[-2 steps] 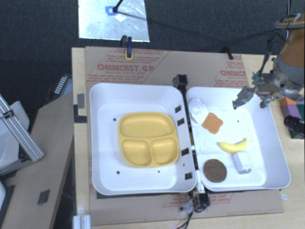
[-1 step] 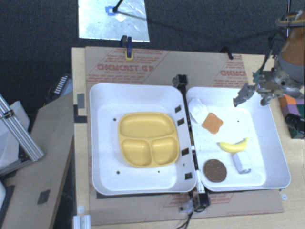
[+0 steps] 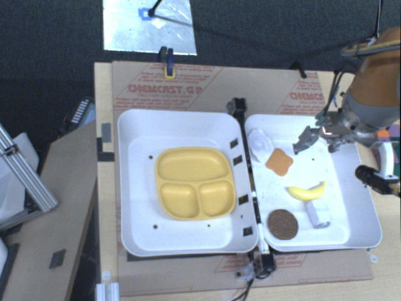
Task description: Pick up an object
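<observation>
The arm enters from the right edge of the frame, and its tool (image 3: 311, 139) hangs over the upper part of the right bin (image 3: 360, 196), tilted toward the frame's left. Nothing is seen between the dark fingers; the view is too small and blurred there to tell whether they stand apart or together, so that point is left unsettled. Candidate objects lie in the right bin: an orange toast-like piece (image 3: 279, 162) just below and to the left of the tool, a yellow banana (image 3: 307, 191) lower in the bin toward frame centre-right, a brown round disc (image 3: 283, 224) near the bottom rim, a small white item (image 3: 317, 214) just right of the disc, and a pale round object (image 3: 259, 143) at the bin's upper left corner, which is hard to separate from the white floor. The orange piece is judged the nearest target, lying down-left of the tool with a short gap between them. The banana's long axis runs roughly left to right across the frame, rising slightly at its right end. The left bin (image 3: 138, 187) carries a yellow divided tray (image 3: 191, 184) and sits well apart from the tool. No pick is yet made.
</observation>
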Robot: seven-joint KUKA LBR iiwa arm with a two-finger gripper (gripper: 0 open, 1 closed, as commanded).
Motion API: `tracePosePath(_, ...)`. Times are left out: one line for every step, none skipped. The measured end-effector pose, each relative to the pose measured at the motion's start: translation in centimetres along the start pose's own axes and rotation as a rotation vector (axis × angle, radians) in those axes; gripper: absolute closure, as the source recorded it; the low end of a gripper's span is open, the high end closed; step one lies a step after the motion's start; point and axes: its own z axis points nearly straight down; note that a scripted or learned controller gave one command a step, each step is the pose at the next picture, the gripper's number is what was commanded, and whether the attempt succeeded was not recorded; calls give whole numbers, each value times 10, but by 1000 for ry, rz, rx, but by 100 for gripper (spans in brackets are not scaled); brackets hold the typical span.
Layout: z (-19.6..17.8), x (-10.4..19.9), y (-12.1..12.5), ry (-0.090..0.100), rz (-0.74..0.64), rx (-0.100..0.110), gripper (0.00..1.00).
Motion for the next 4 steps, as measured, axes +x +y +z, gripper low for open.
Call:
tracePosePath(62,-2,4,0,0,1,0)
tracePosePath(113,8,8,0,-2,0,0)
tracePosePath(100,7,9,-2,-2,-4,100)
tracePosePath(45,10,0,-1,-1,-5,100)
